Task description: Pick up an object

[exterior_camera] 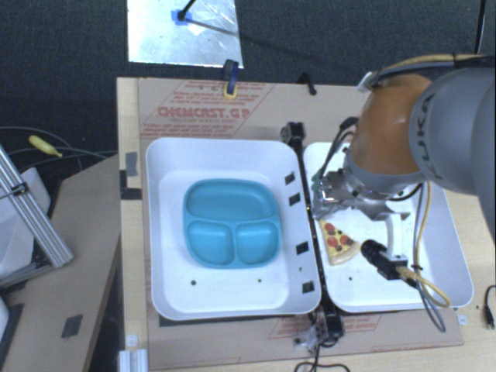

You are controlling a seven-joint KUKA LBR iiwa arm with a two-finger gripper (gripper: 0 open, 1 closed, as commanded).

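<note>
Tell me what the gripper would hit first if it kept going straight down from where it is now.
Most likely the floor of the right bin, beside the pizza slice toy. The gripper is largely hidden under the wrist, so whether it would clip the slice first is unclear.

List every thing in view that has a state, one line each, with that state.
Blue plastic divided tray: upright, flat in the left white bin, its three compartments bare.
Toy pizza slice: lying flat in the right white bin, near the divider, not held.
Grey arm with orange band: reaching in over the right bin, above the pizza slice.
Tool: low over the right bin, just above the slice.
</note>
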